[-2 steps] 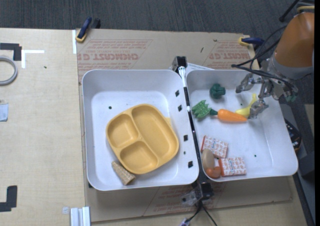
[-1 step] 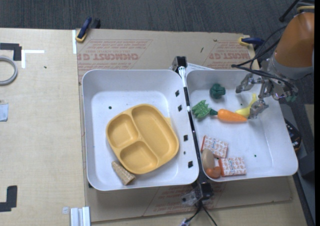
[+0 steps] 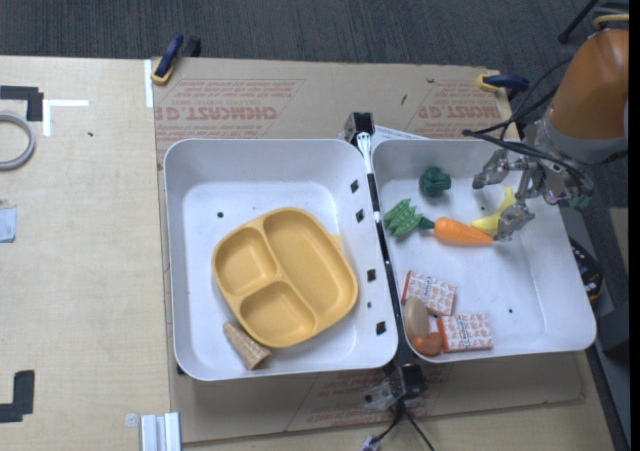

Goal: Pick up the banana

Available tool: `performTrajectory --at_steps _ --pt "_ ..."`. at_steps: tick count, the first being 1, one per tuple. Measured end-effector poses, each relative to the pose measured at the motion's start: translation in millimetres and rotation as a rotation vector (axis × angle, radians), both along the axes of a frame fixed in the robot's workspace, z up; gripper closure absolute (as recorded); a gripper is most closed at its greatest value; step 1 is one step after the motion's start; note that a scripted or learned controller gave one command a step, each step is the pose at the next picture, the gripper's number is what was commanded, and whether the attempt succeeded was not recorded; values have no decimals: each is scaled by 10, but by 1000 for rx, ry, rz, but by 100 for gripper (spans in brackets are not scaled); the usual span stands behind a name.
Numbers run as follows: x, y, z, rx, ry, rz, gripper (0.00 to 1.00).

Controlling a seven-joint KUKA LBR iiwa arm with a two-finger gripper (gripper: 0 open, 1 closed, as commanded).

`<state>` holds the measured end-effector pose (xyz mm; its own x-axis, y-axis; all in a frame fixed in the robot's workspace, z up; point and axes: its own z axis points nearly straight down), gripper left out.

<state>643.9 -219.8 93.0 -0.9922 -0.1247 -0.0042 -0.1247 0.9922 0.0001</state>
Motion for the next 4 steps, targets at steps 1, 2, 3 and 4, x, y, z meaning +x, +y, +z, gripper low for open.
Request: performTrajectory --at_steps 1,2,3,4 --pt "10 -18 3 -1 -1 106 0" --pt "-38 55 3 -1 -1 396 0" --pt "-25 57 111 -1 -7 392 100" --pt "161 -17 498 -4 -3 799 100"
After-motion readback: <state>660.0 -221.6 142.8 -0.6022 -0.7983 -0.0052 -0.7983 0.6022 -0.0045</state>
